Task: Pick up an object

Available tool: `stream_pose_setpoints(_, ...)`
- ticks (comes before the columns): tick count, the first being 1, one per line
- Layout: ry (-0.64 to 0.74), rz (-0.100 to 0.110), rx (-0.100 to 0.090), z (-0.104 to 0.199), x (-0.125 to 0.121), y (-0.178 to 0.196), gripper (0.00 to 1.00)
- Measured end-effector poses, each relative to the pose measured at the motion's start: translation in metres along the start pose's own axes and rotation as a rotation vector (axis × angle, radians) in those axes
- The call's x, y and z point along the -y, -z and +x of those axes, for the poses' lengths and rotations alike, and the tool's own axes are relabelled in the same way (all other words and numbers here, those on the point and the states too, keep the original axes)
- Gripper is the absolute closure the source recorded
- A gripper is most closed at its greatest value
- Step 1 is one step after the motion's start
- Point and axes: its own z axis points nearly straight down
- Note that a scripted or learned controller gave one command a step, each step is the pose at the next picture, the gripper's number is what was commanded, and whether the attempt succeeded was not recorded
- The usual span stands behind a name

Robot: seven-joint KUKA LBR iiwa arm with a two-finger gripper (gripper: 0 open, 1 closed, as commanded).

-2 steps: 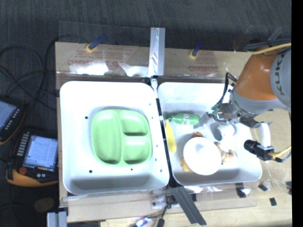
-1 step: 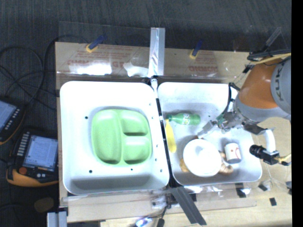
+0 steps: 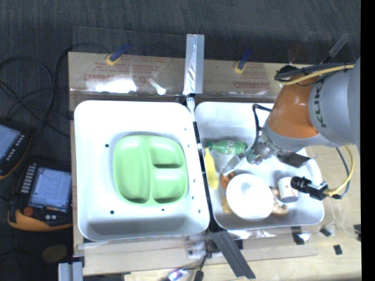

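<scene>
I have the end effector (image 3: 256, 154) low in the right bin (image 3: 234, 117), beside the green-and-clear plastic bottle (image 3: 227, 148) near that bin's middle, and I cannot tell how it is set. The round white bowl (image 3: 249, 195) crowds the near wall, with a yellow piece (image 3: 210, 170) against the divider, leaving bare floor only toward the far wall. In the left bin (image 3: 94, 122) I see a smooth, green, sectioned tray (image 3: 151, 168) with open white margin all round.

Bright overhead light; white bins (image 3: 88, 133) glare; slightly soft.
</scene>
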Motion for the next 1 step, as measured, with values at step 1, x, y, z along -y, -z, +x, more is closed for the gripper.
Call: stream_pose_setpoints(1,0.001,-0.004,-0.008,0.003,-0.0032,0.0106,1.0)
